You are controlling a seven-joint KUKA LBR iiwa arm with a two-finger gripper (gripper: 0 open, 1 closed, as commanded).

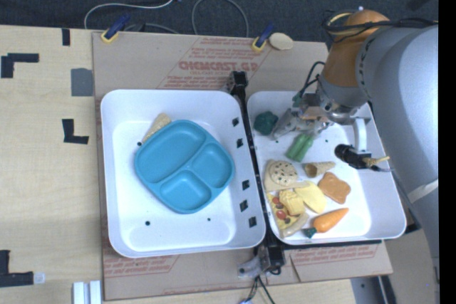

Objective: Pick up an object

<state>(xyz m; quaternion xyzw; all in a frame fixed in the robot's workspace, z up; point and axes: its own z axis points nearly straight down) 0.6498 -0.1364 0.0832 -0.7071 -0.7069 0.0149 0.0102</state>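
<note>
- On the left of the table [43, 153], a brown cardboard sheet [199, 64] lay under two shallow white bins set side by side.
- In the left bin [114, 174], a blue divided plate [187, 164] rested at a tilt, with a tan item [158, 126] poking out from under its upper-left corner.
- Just inside the right bin [367, 206], a dark green rounded piece [265, 122] sat near the upper-left corner, beside the divider.
- Below it, a speckled cookie [282, 171] lay against a cluster of yellow pieces [299, 199].
- The tool [293, 122] hung low over the upper middle of the right bin, between the dark green rounded piece and a green cylinder [300, 147]; whether it was spread or pressed together could not be told, and nothing was seen in its grip.
- The green cylinder lay slanted on the bin floor, just below the tool.
- Farther right, a brown chunk [334, 187] and an orange carrot [329, 219] lay near the bin's lower-right side.
- The grey arm [406, 96], with its orange band [349, 46], reached in from the right.
</note>
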